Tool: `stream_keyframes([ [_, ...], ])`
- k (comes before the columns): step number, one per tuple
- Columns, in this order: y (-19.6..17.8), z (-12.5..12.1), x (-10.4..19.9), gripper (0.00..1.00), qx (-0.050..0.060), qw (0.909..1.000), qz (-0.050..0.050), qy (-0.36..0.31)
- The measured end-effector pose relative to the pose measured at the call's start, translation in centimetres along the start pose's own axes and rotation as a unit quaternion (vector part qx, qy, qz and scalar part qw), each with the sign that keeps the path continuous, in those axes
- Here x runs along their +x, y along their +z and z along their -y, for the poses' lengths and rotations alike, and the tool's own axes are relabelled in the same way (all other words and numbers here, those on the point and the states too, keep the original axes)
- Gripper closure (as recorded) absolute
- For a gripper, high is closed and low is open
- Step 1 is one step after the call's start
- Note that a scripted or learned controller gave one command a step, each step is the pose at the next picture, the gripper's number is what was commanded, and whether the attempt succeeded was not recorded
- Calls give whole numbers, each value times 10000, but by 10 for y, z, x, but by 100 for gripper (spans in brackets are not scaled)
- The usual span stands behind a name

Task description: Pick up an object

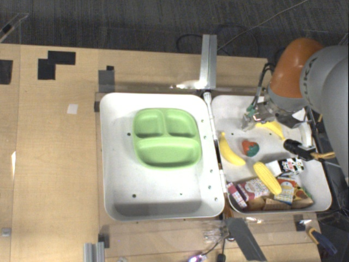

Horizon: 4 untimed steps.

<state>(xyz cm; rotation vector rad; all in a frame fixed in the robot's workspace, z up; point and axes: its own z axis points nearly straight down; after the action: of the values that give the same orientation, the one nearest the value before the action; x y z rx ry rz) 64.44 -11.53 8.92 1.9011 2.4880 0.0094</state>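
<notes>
- Two bins on the counter (pixel 49 146); pincer (pixel 255 113) low in the right bin (pixel 229 105), grip state unclear.
- Likely miss: crowded toys, banana (pixel 231 153) easily nudged aside.

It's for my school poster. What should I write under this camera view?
Robot arm reaching over a white bin of toy food, beside a green plate in the other bin.
</notes>
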Motion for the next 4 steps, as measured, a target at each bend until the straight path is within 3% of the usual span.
stream_keyframes([
  [1, -17, 3, -42, 100, 9, 9983, -2, -576],
  [2, -105, -35, 24, 100, 6, 9972, -13, -749],
  [3, -127, -8, 79, 100, 27, 9964, -17, 843],
  [4, -97, 25, 53, 100, 35, 9903, -13, 1386],
])
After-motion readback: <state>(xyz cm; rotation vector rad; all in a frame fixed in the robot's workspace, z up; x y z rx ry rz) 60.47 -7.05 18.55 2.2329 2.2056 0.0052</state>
